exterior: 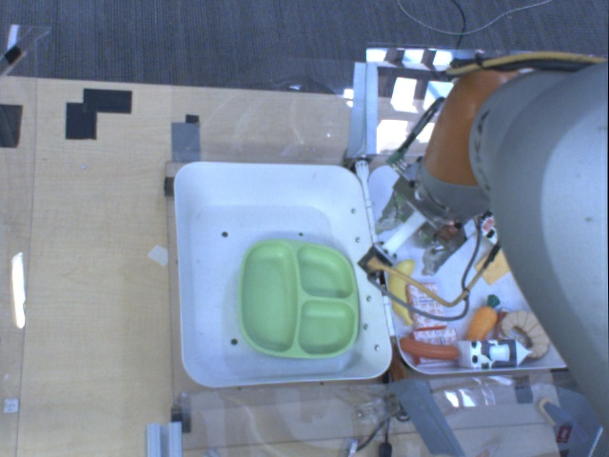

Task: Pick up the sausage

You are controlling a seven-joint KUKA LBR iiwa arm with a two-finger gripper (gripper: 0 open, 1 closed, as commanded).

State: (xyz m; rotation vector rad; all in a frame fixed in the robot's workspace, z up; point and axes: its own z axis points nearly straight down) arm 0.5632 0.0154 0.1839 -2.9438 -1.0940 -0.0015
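Observation:
The sausage (427, 352), a reddish-orange link, lies along the near edge of the right bin (381, 193). The gripper (433, 248) hangs over the middle of that bin, under the orange wrist band, up and slightly right of the sausage and apart from it. The big grey arm hides much of the right bin.
A green divided plate (298, 299) sits in the left bin (205, 255). Around the sausage lie a red-and-white packet (423, 305), a yellow piece (401, 274), a carrot (481, 323), a black-and-white spotted toy (493, 353) and a tan curved pastry (526, 327).

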